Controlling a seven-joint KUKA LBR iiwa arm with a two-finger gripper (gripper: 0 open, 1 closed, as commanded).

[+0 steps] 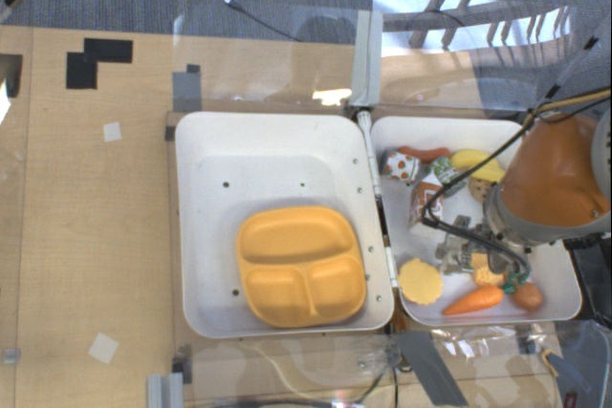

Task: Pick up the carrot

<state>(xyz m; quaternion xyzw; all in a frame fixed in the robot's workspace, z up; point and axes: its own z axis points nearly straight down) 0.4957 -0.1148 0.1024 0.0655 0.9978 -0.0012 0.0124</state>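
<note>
The carrot (473,301), orange with a green top at its right end, lies near the front edge of the right bin (564,306). The gripper (466,250) hangs just above and behind it, under the arm's orange band (557,175). Its metal fingers point down among the toy foods, a short way behind the carrot. Nothing shows between the fingers, and their spread is hard to read from here.
A yellow divided plate (299,265) sits in the left bin (210,167). Around the carrot lie a yellow round cracker (421,282), a brown potato-like piece (528,297), a cheese chunk (489,275), a lemon (475,164) and a red sausage (418,153).
</note>
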